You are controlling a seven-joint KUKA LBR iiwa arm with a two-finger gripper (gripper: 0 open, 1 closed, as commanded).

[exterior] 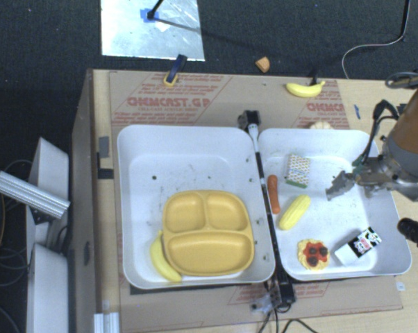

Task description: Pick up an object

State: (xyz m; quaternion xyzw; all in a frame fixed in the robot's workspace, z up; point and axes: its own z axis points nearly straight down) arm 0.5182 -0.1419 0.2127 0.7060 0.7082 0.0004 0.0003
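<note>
Across both bins point(195, 141), two bananas point(163, 261).

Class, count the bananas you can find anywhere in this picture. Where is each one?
2. One banana lies in the left bin, tucked against the yellow tray. The other banana lies on the bench behind the right bin. None seems hidden.

We note a banana point(305, 88) on the surface point(195, 96) behind the bins, an orange scrap point(263, 64) and a silvery sheet point(152, 18) on the dark floor.
</note>
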